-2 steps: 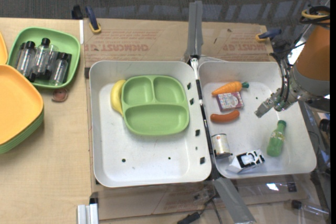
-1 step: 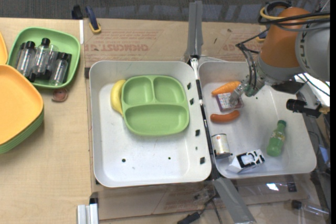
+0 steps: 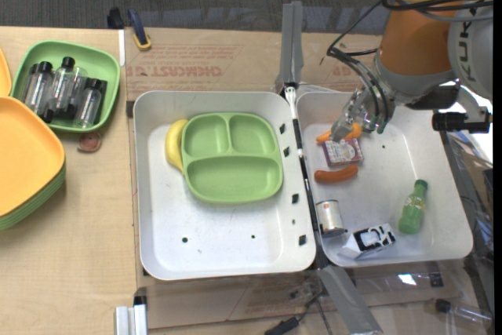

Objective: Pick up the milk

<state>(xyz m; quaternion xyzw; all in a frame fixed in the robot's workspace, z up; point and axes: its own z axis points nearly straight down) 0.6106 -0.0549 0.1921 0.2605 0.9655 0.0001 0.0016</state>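
Observation:
The milk [image 3: 374, 238] is a small black-and-white carton lying on its side near the front edge of the right bin [image 3: 439, 247]. My gripper [image 3: 350, 127] hangs over the back left part of that bin, well behind the milk and a little to its left. It sits directly above an orange carrot [image 3: 327, 137] and a small pink packet [image 3: 343, 154], partly covering both. Nothing can be seen held in it.
The right bin also holds a sausage [image 3: 336, 175], a silver can [image 3: 329, 216] and a green bottle [image 3: 412, 208]. In the left bin [image 3: 157, 239] lie a green divided plate [image 3: 232, 155] and a yellow banana [image 3: 173, 143]. On the bench at left are a green tray of vials [image 3: 67, 86] and orange plates [image 3: 27, 161].

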